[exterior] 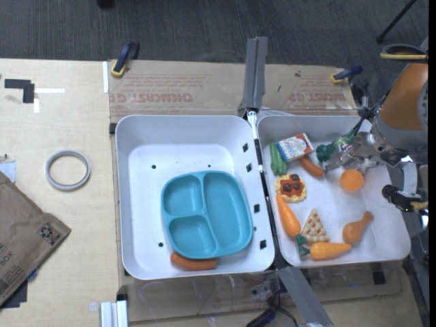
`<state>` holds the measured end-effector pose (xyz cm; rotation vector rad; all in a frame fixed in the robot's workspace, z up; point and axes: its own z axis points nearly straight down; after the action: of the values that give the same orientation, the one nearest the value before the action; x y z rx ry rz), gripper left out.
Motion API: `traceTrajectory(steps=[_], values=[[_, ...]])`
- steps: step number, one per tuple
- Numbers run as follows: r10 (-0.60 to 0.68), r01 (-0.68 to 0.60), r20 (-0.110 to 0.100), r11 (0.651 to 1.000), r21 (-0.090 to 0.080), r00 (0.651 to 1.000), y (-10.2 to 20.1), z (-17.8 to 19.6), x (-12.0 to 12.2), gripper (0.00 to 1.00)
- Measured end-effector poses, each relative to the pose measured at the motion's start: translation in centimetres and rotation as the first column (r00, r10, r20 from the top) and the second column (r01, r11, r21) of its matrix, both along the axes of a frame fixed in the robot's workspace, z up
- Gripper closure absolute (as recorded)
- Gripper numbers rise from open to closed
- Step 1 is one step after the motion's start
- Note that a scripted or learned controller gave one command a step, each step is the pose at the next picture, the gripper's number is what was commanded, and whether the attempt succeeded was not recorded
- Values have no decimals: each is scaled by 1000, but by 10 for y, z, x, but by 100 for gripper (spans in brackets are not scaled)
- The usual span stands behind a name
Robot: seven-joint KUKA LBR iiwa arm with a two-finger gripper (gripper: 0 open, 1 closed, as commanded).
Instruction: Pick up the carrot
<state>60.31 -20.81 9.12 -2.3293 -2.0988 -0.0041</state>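
Camera view showed two shallow white plastic bins side by side on a cardboard-covered bench, the left bin [136,182] holding a teal three-compartment plastic plate [206,213] near its middle and a small orange-red toy sausage [194,261] against its near wall, just below the plate. The right bin [388,240] carried the toy food. Two carrot-like pieces lay there: a slim orange plastic carrot [287,214] stretched along the bin's left wall, and a plumper orange carrot with a green stub [325,251] lying crosswise near the near-left corner, just beside a tan wedge-shaped cracker piece [314,225]. A round pizza-like toy [293,188] sat just above the slim carrot, a white printed carton [295,146] and a green leafy piece [277,161] rested near the far-left corner, a brown toy drumstick [357,228] lay toward the near-right corner, and an orange ball [352,180] sat toward the middle right.

The grey arm's two-finger gripper [340,154] hung low in the far half of the right bin, near the carton and a short orange-red sausage piece [313,167], with the ball just below it. Whether its fingers were spread or pressed together could not be told at that angle, and nothing showed clearly between them.

By my judgement the task was barely begun: both carrots lay flat on the bin floor, well apart from the gripper, untouched. Moving toward the near-left part of the bin, descending, closing and lifting all remained.
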Motion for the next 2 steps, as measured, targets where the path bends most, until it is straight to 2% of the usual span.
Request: traceTrajectory(steps=[1,2], values=[[83,-83,5,997,1,997,-4,2,-12,0],[81,-81,4,997,-5,997,-7,11,-12,100]])
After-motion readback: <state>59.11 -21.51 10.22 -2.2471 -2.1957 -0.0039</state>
